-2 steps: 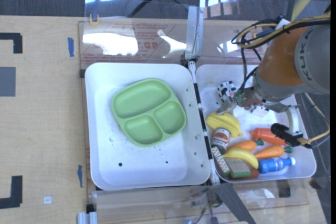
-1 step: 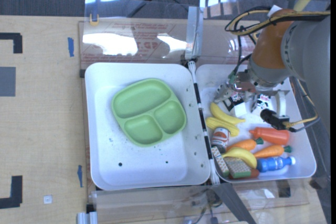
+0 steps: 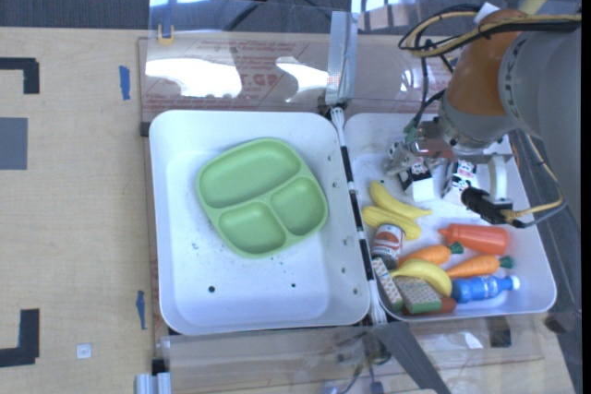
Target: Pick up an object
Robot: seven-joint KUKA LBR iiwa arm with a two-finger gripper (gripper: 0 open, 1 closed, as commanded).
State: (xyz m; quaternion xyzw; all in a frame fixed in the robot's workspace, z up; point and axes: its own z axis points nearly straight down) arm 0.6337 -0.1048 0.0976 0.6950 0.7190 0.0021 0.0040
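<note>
Hovering gripper [image 3: 413, 163] above bananas [image 3: 395, 203] in right bin [image 3: 538, 277], finger state unclear amid wrist clutter

Green divided plate [image 3: 262, 195] matt plastic; white bins [image 3: 175, 226] smooth, glossy; bench [image 3: 74, 226] pale wood.

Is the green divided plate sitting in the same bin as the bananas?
No, the green divided plate lies alone in the left bin, while the bananas lie in the right bin.
</note>
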